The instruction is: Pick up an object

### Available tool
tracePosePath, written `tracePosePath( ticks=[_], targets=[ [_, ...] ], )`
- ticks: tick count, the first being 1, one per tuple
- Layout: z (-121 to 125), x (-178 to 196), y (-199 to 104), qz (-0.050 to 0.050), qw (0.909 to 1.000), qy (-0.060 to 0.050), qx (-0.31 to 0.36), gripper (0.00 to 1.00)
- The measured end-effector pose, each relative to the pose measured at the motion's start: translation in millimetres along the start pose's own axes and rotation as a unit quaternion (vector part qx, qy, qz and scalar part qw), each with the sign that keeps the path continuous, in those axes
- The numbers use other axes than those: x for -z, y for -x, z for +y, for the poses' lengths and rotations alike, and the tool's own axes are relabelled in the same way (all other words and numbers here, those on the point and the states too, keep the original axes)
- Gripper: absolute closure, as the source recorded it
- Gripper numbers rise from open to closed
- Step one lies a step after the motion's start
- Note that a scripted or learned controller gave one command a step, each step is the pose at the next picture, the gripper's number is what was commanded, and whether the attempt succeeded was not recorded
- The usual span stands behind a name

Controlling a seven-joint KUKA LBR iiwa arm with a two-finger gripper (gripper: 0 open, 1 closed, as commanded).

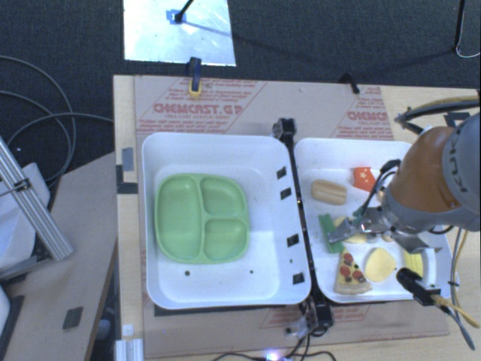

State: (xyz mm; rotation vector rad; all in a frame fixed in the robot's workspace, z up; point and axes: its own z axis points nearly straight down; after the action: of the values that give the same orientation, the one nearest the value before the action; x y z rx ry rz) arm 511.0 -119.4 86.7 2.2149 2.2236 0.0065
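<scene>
The right bin [331, 147] holds several toy foods: a tan bread roll [328, 192], an orange-red block [364, 177], a green piece [328, 225], a pizza slice [350, 271], a pale yellow disc [380, 264] and a yellow piece [412, 262]. My gripper [342, 233] reaches in from the right, low over the bin's middle. Its metal tip lies against the right side of the green piece, just above the pizza slice. The arm's orange band and grey wrist cover the bin's right part.
The left bin [218, 143] carries a green divided plate [201, 216] on its left half. A black hinge strip [294, 201] runs between the two bins. Cables trail near the bench's front right corner [443, 307].
</scene>
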Motion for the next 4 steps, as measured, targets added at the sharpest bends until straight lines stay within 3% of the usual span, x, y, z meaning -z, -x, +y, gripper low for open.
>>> tracePosePath(
  ticks=[2,3,4],
  targets=[
    [83,-2,-38,0.0,1.0,0.0,0.002,0.0],
    [36,-2,-29,0.0,1.0,-0.003,-0.002,0.0],
    [37,-2,-29,0.0,1.0,-0.002,-0.001,0.0]
  ],
)
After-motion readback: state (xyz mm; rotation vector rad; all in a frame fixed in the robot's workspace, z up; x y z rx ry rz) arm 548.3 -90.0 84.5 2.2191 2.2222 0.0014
